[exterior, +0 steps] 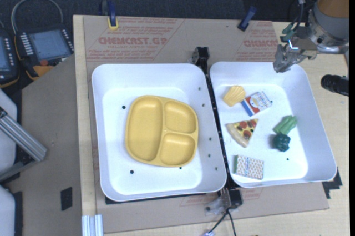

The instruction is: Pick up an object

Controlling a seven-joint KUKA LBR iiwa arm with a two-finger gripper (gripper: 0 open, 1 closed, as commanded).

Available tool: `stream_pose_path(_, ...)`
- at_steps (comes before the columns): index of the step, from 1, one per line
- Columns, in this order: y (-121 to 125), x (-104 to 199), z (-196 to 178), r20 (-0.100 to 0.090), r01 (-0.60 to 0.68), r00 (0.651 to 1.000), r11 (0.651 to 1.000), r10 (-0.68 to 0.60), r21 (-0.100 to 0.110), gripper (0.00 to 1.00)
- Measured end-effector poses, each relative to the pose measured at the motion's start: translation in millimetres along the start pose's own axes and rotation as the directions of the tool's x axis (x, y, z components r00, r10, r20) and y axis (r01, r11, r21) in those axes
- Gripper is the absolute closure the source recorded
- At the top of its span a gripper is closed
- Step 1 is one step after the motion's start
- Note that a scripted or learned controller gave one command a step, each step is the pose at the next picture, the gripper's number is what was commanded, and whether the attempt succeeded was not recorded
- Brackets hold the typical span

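Camera view: nearest in the right bin (316,118) lies a patterned packet (249,167), flat near the front wall. Behind it sit a pizza slice (243,131) and, toward the right wall, a green broccoli (283,132). Farther back are a small red, white and blue carton (256,103) and a ridged yellow chip (234,95), close together. The left bin (105,118) holds a yellow divided plate (161,131). At the far right corner the gripper (284,63) hangs over the right bin's back rim, nothing between its tips; whether they are spread I cannot tell. This looks like the approach step. Next, it likely must travel forward over one item and descend squarely.
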State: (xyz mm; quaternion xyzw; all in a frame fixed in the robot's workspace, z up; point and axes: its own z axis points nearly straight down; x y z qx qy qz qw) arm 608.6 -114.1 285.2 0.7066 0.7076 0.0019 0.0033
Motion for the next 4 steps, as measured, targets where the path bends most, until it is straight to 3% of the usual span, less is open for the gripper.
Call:
stream_pose_path(1, -10, 42, 11, -0.004, 0.003, 1.000, 1.000, -0.003, 0.010, 1.00)
stream_pose_path(4, -75, 189, 44, -0.004, 0.004, 1.000, 1.000, -0.004, 0.012, 1.00)
